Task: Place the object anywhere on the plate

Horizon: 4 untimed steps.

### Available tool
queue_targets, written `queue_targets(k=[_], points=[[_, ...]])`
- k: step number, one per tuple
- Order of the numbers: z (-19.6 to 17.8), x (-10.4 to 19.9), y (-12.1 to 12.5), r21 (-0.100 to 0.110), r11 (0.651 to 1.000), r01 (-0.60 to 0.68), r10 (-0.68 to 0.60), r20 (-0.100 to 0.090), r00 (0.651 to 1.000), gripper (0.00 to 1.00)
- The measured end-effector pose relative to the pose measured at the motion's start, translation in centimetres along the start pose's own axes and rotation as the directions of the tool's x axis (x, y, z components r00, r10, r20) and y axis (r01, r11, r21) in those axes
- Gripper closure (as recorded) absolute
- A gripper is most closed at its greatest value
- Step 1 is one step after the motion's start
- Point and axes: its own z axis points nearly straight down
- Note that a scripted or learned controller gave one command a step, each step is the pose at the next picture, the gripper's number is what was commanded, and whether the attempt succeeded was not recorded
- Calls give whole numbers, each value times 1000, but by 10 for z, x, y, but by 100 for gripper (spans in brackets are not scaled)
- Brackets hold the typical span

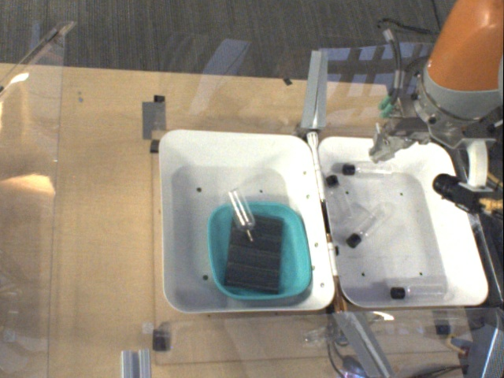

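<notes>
1. Object (pixel 255 253): a dark, ribbed, rectangular block lies flat on the teal plate (pixel 298 246), wholly within its rim. A small clear tube (pixel 241 210) rests across the block's upper edge and the plate's far side.
2. Plate: sits in the left bin (pixel 177 211), toward its near right corner.
3. Right bin (pixel 465 286): holds several clear tubes with black caps, scattered well apart.
4. Gripper (pixel 387 138): hangs over the far left corner of the right bin, well apart from the plate. Whether its fingers are parted or closed cannot be told; nothing is seen between them.
5. Judgement: placement appears complete, the block resting free on the plate. The next move calls only for the arm to keep clear of the left bin.
</notes>
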Motion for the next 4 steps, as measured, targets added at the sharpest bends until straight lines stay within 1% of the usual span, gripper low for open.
queue_targets(k=[1,2,3,4], points=[[105,-5,41,13,986,166,-166,-6,986,100],[105,-5,41,12,986,166,-166,-6,986,0],[7,-106,-2,6,979,202,-202,-2,979,0],[-6,-104,1,-3,978,210,-210,3,978,100]])
